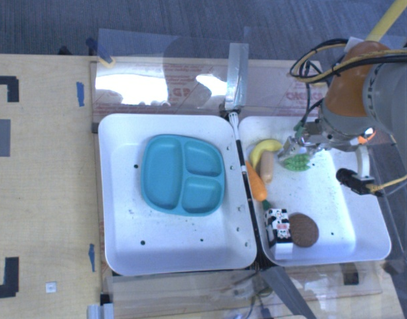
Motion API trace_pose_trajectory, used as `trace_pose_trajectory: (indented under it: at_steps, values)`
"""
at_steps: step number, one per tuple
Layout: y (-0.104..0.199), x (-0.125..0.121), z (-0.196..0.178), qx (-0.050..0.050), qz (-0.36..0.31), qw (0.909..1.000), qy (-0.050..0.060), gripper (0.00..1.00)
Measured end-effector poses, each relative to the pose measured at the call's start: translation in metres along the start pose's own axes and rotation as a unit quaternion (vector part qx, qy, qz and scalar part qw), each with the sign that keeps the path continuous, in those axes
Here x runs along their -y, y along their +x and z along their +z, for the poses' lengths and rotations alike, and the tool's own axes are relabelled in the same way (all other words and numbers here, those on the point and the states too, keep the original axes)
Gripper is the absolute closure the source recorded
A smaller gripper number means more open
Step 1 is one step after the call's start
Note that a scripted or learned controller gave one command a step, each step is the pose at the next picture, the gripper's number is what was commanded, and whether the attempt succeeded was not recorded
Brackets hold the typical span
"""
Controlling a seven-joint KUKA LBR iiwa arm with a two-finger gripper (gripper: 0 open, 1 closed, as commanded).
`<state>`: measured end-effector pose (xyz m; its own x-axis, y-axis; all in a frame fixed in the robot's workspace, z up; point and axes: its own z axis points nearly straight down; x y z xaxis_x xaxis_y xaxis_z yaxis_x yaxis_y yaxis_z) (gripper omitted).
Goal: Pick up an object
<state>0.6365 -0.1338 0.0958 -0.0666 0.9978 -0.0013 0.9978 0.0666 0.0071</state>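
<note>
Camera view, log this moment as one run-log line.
gripper: over green object, right bin | grasp: unclear | banana, carrot, brown disc: untouched | blue tray: left bin

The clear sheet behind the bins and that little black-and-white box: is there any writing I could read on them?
Clear plastic sheet: faint reddish print, too blurred and washed out by glare to read.
Black-and-white box in the right bin: a bold pattern, with no legible words or numbers.
Blue tray: no text that I can see.

Faint red print on the clear plastic sheet (183, 88) behind the bins is too blurred to read.
</note>
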Motion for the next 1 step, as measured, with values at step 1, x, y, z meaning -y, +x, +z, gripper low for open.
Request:
trace_pose_trajectory:
  at_steps: [1]
  values:
    - [0.0871,-0.0403,-0.0941,-0.002,-0.019,0.9998,-0.002,1.00]
